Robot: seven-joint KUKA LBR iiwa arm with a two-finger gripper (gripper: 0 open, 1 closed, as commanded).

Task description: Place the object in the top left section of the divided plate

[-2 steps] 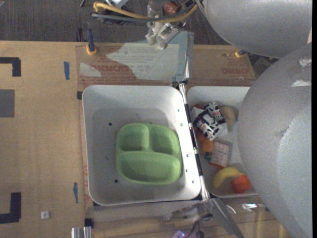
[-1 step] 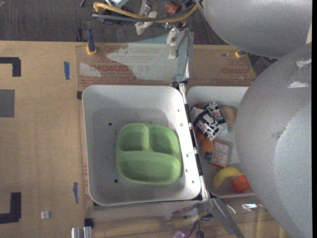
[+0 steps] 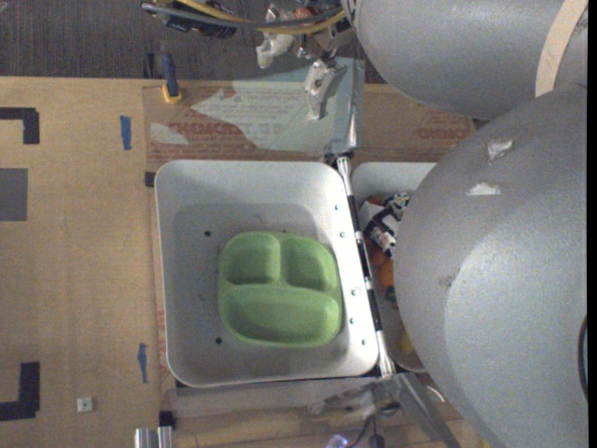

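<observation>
A green divided plate (image 3: 278, 289) lies in the left white bin (image 3: 187, 203), with two small sections on its far side and one long section on its near side. All its sections look bare. The grey arm bulks over the right side of the view. Its gripper (image 3: 315, 80) hangs beyond the far edge of the bins, over the cardboard, well away from the plate. Nothing can be made out in it.
The right bin (image 3: 392, 171) is mostly hidden under the arm; a black-and-white object (image 3: 384, 215) and an orange one (image 3: 382, 244) show at its left edge. Yellow and black cables (image 3: 201, 12) loop at the top. Blue tape marks (image 3: 125, 133) dot the bench.
</observation>
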